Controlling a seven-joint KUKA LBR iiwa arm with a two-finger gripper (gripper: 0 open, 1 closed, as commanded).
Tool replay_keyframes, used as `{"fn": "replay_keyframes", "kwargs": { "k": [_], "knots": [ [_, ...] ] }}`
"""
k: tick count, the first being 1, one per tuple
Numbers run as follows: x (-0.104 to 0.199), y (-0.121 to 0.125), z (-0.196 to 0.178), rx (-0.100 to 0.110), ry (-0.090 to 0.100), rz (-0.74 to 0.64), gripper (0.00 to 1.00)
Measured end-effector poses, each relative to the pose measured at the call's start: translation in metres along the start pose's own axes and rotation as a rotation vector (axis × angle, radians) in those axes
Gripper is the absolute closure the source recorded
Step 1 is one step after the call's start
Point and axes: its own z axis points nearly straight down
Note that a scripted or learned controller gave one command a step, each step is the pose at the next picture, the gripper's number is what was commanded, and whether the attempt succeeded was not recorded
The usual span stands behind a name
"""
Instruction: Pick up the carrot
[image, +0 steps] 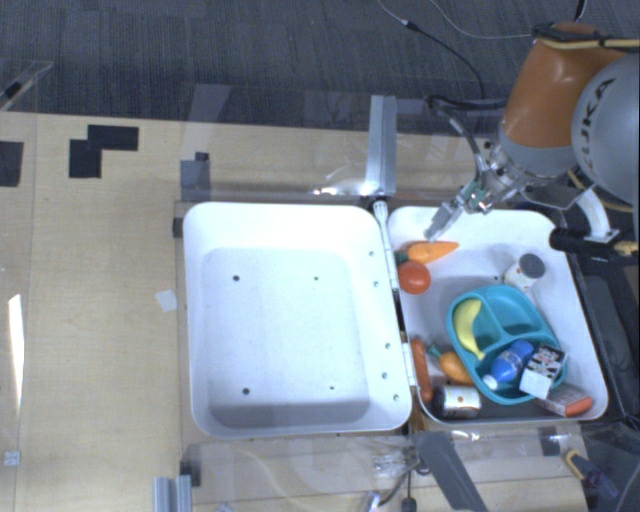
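The carrot (434, 252) is small and orange with a green tip. It lies flat at the back left of the right bin (560, 300), close to the divider. My gripper (438, 228) hangs just above the carrot's back edge, slanting down from the wrist at the upper right. I see nothing lifted off the bin floor.
An orange-red ball (413, 278) sits right in front of the carrot. A blue bowl (505, 325) holds a yellow piece, a blue bottle (510, 364) and a small box. A grey cup (526, 269), a can (461, 400) and orange items crowd the right bin's front. The left bin (285, 320) is beside it.
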Motion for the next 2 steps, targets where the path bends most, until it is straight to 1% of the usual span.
{"fn": "replay_keyframes", "kwargs": {
  "k": [1,2],
  "knots": [
    [0.0,0.0,0.0,0.0,0.0,0.0,0.0],
    [-0.019,-0.005,0.093,0.0,0.0,0.241,0.0]
  ]
}}
